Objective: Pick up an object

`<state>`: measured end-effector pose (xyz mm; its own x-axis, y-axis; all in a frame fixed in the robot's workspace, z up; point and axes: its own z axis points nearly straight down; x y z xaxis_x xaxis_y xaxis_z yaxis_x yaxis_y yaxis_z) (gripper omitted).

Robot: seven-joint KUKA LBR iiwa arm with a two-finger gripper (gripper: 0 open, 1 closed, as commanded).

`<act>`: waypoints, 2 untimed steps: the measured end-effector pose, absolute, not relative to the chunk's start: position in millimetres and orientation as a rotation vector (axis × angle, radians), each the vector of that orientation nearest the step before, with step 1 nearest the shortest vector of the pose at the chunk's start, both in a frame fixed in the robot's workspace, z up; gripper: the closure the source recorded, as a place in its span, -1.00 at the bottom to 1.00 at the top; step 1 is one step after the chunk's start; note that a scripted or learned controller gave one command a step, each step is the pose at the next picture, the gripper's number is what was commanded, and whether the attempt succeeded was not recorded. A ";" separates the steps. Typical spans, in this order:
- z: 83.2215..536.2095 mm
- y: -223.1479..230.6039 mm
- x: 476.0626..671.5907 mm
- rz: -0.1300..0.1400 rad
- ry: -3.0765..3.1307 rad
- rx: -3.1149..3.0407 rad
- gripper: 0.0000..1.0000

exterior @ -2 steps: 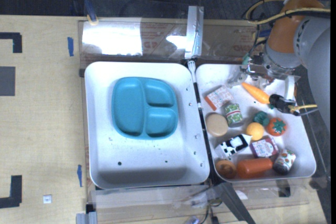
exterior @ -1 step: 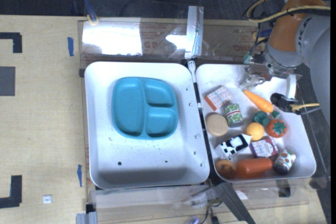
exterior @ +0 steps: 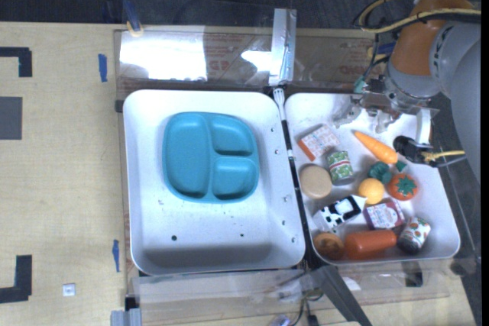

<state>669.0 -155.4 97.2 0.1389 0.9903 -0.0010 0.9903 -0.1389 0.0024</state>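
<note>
Jaws: near the upper right of the frame, the jaws [exterior: 380, 112] hang over the back edge of the right bin [exterior: 447, 221]; the metal there is too jumbled to tell whether they stand wide or narrow, and nothing shows between them.
Arm: grey, with its orange band [exterior: 413, 50] in the upper right corner, reaching in from the right.
Target area: the right bin holds all the loose pieces, crowded toward its lower half.
Nearest piece: a carrot [exterior: 375, 146] lies at a slant just below the jaws, its tip pointing up-left.
Others: a red-and-white packet [exterior: 318, 141] left of the carrot, a small can [exterior: 339, 166] below it, a tan round [exterior: 315, 181] beside the can, a yellow ball [exterior: 371, 190], a tomato [exterior: 403, 185], a black-and-white cow [exterior: 339, 213], and a red sausage [exterior: 370, 242] along the lower edge.
Left bin: the left bin [exterior: 145, 240] carries a blue tray [exterior: 210, 156] at its middle.
Step in hand: I'd judge this the approach, with no piece taken yet.
Doing it well: the carrot looks the easiest pick, since it lies apart from the pile; close across its narrow width, not along its length, and come straight down so the bin wall is not struck.
Risk: the crowded lower pieces touch one another, so a grab there may nudge neighbours or slip off.
</note>
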 end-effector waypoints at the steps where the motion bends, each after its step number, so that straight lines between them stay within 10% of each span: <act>1: 160.5 -149.0 669.5 0.011 2.047 2.370 -1.00; 2: 89.9 -191.3 645.3 0.000 2.068 2.366 -1.00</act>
